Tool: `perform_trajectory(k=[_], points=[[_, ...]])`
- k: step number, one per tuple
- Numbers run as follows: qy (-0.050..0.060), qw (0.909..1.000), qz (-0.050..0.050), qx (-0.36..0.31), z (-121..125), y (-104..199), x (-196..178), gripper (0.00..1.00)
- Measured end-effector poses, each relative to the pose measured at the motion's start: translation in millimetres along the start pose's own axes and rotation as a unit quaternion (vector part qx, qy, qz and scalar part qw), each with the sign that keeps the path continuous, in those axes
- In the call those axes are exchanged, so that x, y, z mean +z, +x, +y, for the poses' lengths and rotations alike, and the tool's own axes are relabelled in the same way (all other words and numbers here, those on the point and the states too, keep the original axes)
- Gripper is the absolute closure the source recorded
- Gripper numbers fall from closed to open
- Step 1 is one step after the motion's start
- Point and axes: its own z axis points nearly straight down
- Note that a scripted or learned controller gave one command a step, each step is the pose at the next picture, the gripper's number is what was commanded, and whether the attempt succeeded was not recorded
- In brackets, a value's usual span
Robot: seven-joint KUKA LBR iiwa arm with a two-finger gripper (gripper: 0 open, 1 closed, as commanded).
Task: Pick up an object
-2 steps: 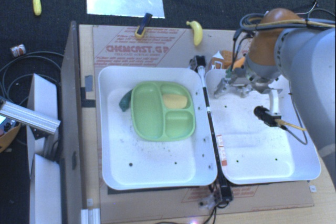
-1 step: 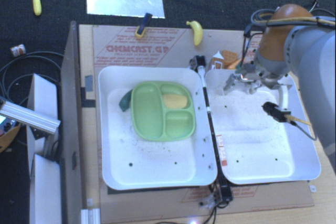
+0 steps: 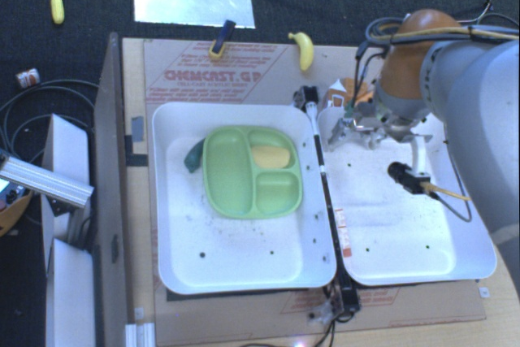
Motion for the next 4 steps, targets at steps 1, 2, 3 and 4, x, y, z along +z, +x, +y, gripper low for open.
perform_trajectory(k=[1,2,3,4], points=[[-0.002,1.0000,-0.001,0.003,6.8,-16.5,-1.0,0.00],[-0.001,1.0000,-0.001,0.001,6.6,-5.0,-0.5,0.00],[-0.001,1.0000,-0.001,0.003,6.5,-8.2,-0.7,0.00],[-0.002,1.0000,-0.001,0.004,6.4,-31.2,-1.2,0.00]])
